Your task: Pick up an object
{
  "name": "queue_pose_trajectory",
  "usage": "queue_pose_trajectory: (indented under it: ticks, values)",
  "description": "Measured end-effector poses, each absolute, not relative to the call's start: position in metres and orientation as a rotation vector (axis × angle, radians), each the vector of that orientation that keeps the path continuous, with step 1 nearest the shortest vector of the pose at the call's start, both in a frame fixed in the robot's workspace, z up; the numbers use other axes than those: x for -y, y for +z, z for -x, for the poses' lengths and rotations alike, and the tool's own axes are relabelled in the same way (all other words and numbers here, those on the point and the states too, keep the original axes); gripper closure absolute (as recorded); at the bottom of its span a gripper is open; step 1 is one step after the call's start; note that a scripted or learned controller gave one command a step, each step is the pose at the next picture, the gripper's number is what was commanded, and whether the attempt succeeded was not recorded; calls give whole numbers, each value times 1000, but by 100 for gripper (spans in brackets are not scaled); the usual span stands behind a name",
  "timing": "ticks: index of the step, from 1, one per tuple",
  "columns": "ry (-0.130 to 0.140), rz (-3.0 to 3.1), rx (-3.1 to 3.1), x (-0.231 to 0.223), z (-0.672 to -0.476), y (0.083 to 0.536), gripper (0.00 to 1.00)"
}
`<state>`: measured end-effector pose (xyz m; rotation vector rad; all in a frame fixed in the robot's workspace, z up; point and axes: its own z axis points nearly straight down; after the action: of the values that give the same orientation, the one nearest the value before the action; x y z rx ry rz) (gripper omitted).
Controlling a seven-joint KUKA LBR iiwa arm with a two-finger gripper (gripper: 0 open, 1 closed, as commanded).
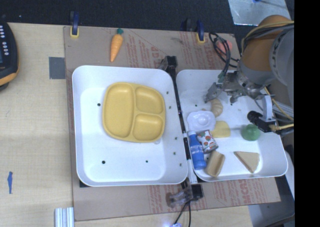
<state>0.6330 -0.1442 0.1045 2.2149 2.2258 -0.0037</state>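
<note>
The gripper (216,96) is lowered into the upper part of the right bin (280,163), directly above a small beige object (216,108); its opening cannot be told. A yellow divided plate (134,111) is seen in the left bin (85,166).

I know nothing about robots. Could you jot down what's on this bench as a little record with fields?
left bin: holds a yellow divided plate
right bin: blue bottle, white lid, green ball, toast wedge, bread roll, yellow lump, small printed packet
outside the bins: toy carrot on the cardboard
arm: end effector over the right bin's far end, above a small tan piece
</note>
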Motion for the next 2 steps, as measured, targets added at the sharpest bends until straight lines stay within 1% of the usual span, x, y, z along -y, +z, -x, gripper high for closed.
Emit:
queue_pose_trajectory:
  ticks: [1, 2]
  values:
    - [-1, -2214, -2228, 146, -657, 92, 0]
    - [-7, -2216, -2233, 129, -638, 92, 0]
